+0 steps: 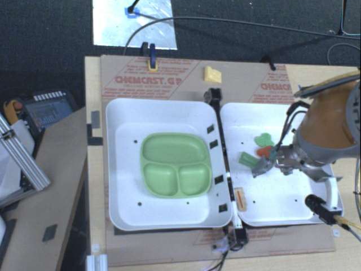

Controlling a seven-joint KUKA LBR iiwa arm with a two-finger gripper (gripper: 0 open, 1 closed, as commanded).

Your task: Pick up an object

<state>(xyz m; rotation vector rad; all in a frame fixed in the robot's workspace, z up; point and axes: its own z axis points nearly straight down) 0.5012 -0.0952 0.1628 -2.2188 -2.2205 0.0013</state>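
1. Objects for picking lie in the right white bin (265, 210): a dark green block (247, 160) near the bin's middle left, a bright green piece (263, 139) above it, a small orange-red piece (263, 151) just beside that, and a tan and orange stick (241, 199) at the bin's lower left edge.
2. The left white bin (121, 151) holds a pale green divided tray (176, 164) with three compartments, lying flat near the middle.
3. The gripper (261, 166) is low over the right bin, its tip just beside the dark green block; how far it is open cannot be told, nor whether it grips anything.
4. Both bins rest on a brown cardboard sheet (169, 75) with red print on a light wooden bench (62, 168). A yellow foam bit (212, 74) lies on the cardboard above the bins. Dark carpet (45, 33) and a silver sheet (133, 14) lie beyond.
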